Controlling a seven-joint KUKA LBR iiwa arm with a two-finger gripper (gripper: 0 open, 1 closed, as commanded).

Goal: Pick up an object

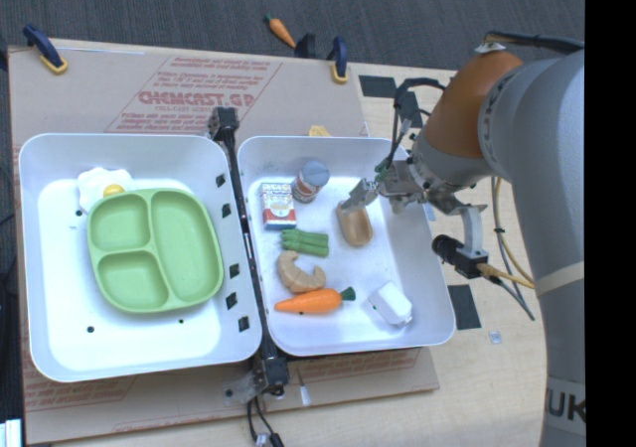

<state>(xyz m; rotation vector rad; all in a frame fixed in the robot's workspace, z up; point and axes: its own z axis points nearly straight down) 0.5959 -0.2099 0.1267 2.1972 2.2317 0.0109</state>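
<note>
Reaching into the right bin — nothing lifted yet

The gripper (360, 195) hangs low over the right bin (422, 281), its tip just above a tan, rounded bread roll (355, 224); the view is too small to tell whether the claw stands wide or narrow, and nothing shows held in it. By my reading the approach is in hand, and the next move calls for a short drop onto the roll and a firm close. Close by lie a smooth orange carrot (312, 302), green beans (304, 242), a small red carton (278, 205), a little can (310, 180) and a white block (391, 304) — glossy toy plastic, likely slippery. The left bin (45, 266) bears a green divided plate (154, 248).
</note>
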